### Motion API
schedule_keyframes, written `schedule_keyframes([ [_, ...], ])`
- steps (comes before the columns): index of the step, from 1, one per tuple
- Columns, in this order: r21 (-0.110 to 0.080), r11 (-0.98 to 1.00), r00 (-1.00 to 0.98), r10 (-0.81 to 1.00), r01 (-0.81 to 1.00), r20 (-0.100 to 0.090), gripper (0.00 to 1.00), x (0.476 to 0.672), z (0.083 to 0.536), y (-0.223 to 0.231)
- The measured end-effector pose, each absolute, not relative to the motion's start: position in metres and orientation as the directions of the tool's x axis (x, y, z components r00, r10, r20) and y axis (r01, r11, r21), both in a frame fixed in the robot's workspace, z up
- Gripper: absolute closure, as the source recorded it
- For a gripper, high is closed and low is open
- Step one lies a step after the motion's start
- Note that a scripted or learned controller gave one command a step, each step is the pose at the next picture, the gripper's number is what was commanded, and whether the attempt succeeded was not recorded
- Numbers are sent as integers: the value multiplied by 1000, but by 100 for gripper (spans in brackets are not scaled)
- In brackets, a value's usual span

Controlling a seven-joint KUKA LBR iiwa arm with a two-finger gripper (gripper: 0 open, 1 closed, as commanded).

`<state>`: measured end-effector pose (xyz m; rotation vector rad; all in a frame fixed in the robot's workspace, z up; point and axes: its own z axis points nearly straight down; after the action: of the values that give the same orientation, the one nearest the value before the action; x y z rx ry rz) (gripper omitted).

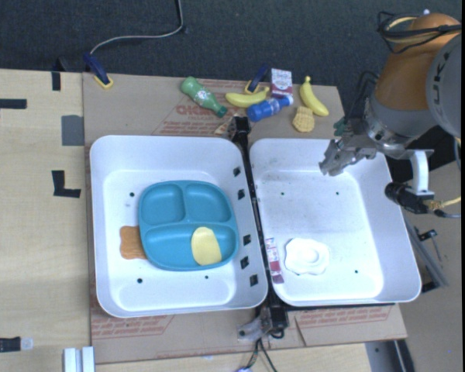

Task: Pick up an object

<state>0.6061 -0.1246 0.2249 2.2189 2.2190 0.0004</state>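
Hovering our gripper (335,163) over the right bin (387,285) | grip state unreadable | fried egg (305,256) well below-left | risk: flat egg slipping free.

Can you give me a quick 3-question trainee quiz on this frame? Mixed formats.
1. True or false: the blue divided plate sits in the left bin.
2. Multiple choice: what lies on the floor of the right bin, near its front edge? A) a green bottle B) a white fried-egg toy C) a banana
3. Fill in: the yellow piece rests in one of the plate's ___ compartments (front or back).

Key:
1. True.
2. B, the white fried-egg toy. The green bottle and two bananas lie on the cardboard behind the bins.
3. Front; it sits in the front right compartment. The claw hangs over the right bin's back part, apart from the egg.
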Motion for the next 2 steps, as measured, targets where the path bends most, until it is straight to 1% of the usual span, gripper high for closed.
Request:
schedule_keyframes([
  [1, -1, 0, 0, 1000, 1000, -1, 0, 605, 224, -124],
  [2, -5, 1, -1, 1000, 1000, 1, 0, 589, 123, -99],
])
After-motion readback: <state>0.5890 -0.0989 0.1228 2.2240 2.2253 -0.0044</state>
